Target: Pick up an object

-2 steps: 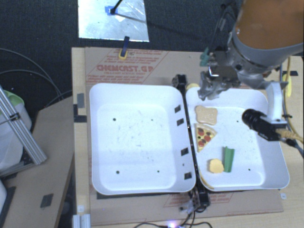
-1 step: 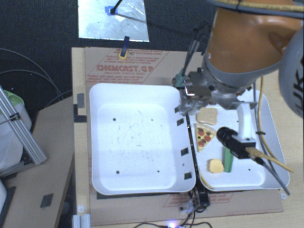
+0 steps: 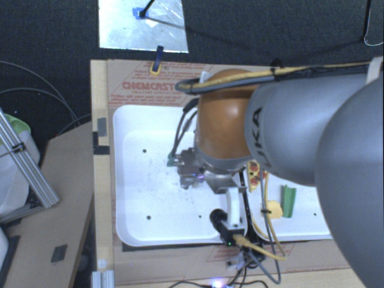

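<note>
At the far left, the worktop (image 3: 66, 161) carries a metal frame piece, and beside it the left white bin (image 3: 138, 179) is seen with only dark specks on its floor. Over the middle of this bin the pincer (image 3: 191, 176) is lowered from the orange band (image 3: 223, 125) of the arm (image 3: 312, 131); whether it is apart or together cannot be told, as it is masked by the wrist housing. Nothing is seen held in it, so the pick is judged as not yet achieved — a grasp and a lift are left to be made.

Further right, past the wrist, a green block (image 3: 288, 201) is seen lying in the bin, its long axis running almost straight up and down the view, tilted slightly. Just beside it a small yellow object (image 3: 274, 209) is glimpsed — its shape is partly hidden by cables (image 3: 264, 245).
</note>
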### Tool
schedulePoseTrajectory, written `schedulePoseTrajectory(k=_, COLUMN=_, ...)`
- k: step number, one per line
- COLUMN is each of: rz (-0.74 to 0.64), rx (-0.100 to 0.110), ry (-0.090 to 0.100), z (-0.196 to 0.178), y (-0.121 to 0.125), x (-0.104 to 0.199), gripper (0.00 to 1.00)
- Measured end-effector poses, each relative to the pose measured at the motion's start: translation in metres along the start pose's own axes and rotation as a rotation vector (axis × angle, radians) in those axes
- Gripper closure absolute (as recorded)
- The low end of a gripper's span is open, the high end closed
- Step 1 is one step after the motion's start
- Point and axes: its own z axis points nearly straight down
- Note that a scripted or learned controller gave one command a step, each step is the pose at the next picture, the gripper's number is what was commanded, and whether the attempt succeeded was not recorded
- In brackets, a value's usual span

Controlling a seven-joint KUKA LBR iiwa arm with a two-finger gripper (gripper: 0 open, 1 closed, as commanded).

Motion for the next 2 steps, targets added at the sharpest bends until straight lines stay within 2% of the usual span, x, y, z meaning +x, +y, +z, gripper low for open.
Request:
schedulePoseTrajectory(k=1, rz=0.013, rx=-0.003, ry=-0.001, z=0.105, y=0.002, x=-0.062, gripper=1.0)
schedulePoseTrajectory(k=2, rz=0.002, rx=-0.013, ry=0.004, z=0.138, y=0.004, x=-0.03, gripper=1.0)
